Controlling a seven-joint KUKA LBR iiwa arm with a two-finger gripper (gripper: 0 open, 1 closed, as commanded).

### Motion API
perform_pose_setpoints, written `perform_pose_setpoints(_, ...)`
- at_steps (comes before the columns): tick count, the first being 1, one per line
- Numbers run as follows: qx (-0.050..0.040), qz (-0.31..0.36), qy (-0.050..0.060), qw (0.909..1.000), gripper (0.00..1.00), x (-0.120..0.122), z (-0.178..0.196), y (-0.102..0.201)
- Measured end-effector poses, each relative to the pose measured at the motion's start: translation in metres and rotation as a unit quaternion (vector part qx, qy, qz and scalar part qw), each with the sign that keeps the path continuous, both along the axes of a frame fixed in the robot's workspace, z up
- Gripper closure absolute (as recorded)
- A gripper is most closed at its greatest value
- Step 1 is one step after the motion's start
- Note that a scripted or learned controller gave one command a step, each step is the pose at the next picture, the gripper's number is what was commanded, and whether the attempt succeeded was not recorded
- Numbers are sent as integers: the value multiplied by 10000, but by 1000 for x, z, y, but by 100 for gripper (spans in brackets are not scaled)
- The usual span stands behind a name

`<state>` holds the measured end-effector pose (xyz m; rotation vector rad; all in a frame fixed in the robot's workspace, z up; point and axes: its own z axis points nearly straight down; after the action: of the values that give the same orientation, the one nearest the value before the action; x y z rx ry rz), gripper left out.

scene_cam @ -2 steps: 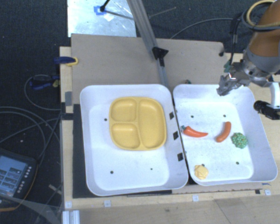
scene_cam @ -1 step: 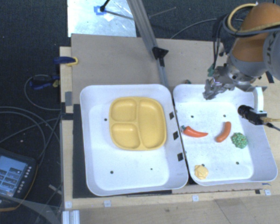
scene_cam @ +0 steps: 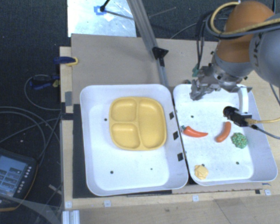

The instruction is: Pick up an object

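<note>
White plastic makes up both bins: the left bin [scene_cam: 130, 181] at centre frame carries a yellow divided plate [scene_cam: 137, 123], and the right bin [scene_cam: 261, 164] at centre right holds the small items. Grey arm [scene_cam: 266, 36] enters from the upper right, and its gripper [scene_cam: 198, 91] hangs over the right bin's upper left corner; whether it is open or closed I cannot tell, and nothing is seen in it. Nearest candidate is the orange carrot [scene_cam: 194, 132], lying below the gripper with its long axis near level in the frame. Further right lie a sausage [scene_cam: 223, 131] and green broccoli [scene_cam: 239, 140]; a yellow piece [scene_cam: 201, 171] sits lowest. No readable writing.
</note>
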<state>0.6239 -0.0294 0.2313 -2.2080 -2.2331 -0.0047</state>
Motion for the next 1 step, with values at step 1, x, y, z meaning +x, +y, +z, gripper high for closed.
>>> perform_pose_setpoints(1,0,2,4,10000,100,-3,-7,61)
